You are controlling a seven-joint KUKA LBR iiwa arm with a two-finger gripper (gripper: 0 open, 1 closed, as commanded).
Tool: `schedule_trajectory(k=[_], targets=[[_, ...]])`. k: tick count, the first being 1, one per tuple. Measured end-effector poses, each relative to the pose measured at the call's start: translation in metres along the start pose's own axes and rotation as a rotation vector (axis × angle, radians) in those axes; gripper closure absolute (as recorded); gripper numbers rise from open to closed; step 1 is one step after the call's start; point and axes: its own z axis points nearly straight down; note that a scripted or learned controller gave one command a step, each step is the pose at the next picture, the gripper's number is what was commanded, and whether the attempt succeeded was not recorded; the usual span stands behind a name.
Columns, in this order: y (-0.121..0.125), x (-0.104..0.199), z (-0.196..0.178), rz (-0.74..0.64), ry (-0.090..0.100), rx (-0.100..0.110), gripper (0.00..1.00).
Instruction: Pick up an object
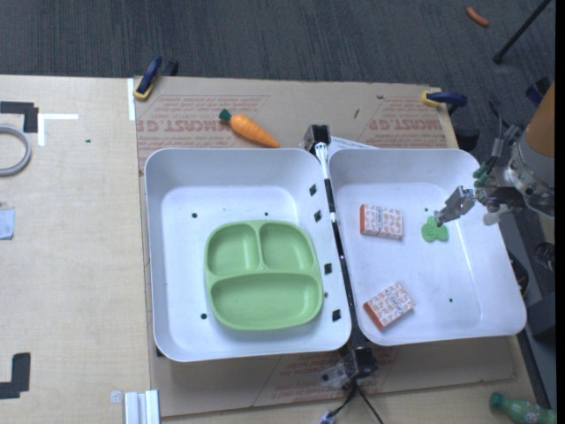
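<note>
On the worktop (71, 237), the left bin (168, 237) holds a green three-compartment plate (263, 275). Behind that bin a toy carrot (250, 128) lies on cardboard (291, 113) printed with mirrored lettering too faint to read. Right of the left bin, the right bin (477, 307) holds two small red-and-white boxes, one toward the back (381, 222) and one toward the front (389, 304), their print illegible. A small green object (432, 231) lies further right, with the end effector (455, 207) just above it; whether it is parted or gripping cannot be told.
</note>
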Motion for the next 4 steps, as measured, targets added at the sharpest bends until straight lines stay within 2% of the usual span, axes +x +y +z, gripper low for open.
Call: schedule_trajectory(k=[1, 2, 3, 4], targets=[[0.028, 0.057, 0.132, 0.129, 0.001, 0.001, 0.0], [0.055, 0.138, 0.032, 0.152, 0.0, 0.0, 0.0], [0.027, 0.127, 0.032, -0.157, 0.0, 0.0, 0.0], [0.027, 0.089, 0.031, -0.707, 0.0, -0.001, 0.0]])
